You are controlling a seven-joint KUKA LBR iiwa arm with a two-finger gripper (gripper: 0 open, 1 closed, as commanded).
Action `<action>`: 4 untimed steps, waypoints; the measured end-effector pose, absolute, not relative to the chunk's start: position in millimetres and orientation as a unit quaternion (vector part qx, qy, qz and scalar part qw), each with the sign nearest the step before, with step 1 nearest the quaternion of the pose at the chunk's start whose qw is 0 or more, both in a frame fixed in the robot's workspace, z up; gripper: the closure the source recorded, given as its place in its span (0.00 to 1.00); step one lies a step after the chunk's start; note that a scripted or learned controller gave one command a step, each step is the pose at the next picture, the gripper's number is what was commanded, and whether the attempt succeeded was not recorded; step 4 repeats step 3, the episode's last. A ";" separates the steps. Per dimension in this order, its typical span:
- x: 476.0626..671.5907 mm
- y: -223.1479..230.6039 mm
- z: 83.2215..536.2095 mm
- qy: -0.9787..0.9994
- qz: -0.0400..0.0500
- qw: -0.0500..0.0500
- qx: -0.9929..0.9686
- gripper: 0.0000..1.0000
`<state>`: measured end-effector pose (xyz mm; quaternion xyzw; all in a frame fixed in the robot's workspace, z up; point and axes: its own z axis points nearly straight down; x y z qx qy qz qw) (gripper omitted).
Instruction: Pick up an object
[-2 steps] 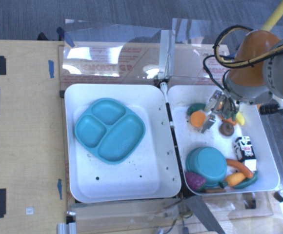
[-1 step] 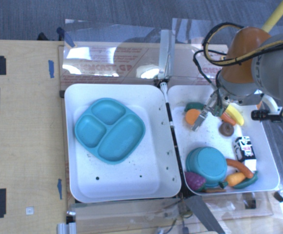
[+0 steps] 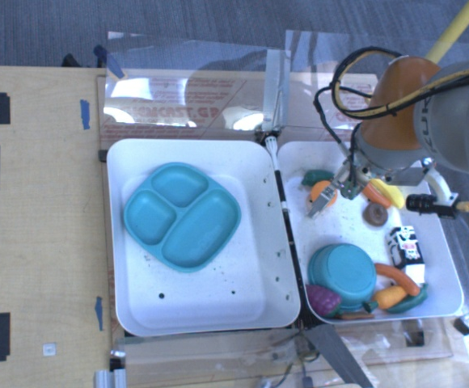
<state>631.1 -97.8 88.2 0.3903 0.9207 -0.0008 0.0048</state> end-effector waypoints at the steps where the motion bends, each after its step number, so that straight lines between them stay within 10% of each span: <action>1: 642.8 -95.5 87.6 0.845 0.002 -0.001 0.534 0.00; 2: 646.0 -96.8 98.1 0.847 0.002 0.006 0.532 1.00; 3: 621.2 -34.3 254.3 0.807 0.003 0.004 0.590 1.00; 4: 621.2 -34.3 254.3 0.807 0.003 0.004 0.590 1.00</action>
